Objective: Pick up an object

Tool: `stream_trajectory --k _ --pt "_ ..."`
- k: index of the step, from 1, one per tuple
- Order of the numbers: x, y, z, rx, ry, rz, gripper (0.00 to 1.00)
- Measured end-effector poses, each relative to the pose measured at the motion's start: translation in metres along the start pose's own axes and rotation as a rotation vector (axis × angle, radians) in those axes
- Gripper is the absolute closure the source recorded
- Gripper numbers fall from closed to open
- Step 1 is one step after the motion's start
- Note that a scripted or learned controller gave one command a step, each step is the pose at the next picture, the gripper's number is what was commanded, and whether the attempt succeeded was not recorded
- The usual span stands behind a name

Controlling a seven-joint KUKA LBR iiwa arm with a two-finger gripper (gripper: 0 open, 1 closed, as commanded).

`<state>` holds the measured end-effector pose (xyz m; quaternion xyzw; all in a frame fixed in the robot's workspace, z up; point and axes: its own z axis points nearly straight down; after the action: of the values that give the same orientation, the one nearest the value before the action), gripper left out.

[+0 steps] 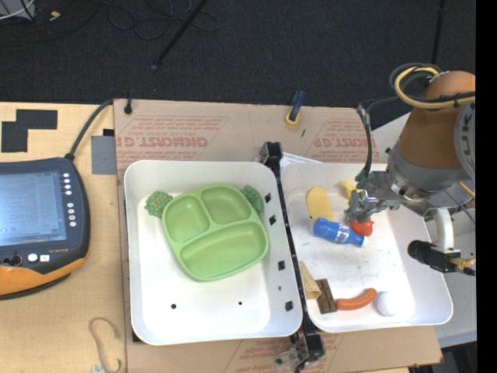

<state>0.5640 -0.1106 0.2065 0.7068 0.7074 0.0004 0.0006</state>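
Observation:
My gripper (359,210) hangs low over the middle of the right bin (423,305). Right under its tip lies a small red object (363,228), touching the right end of a blue bottle (337,231). A yellow object (319,203) lies just left of the gripper. Another small yellow piece (349,186) peeks out behind the gripper. Along the bin's front sit an orange sausage-shaped toy (358,300), a white ball (386,305) and a brown block (324,297).
The left bin (155,301) holds a green divided plate (213,230). A tablet-like pendant (39,216) lies on the bench at far left. The arm's orange-banded body (435,130) looms over the right bin's far right corner, beside a black cable (435,256).

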Motion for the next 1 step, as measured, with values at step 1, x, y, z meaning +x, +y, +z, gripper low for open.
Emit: stream_trajectory --k 1 --pt "-0.0011 0.0002 -0.0221 0.002 0.001 0.0 1.0"
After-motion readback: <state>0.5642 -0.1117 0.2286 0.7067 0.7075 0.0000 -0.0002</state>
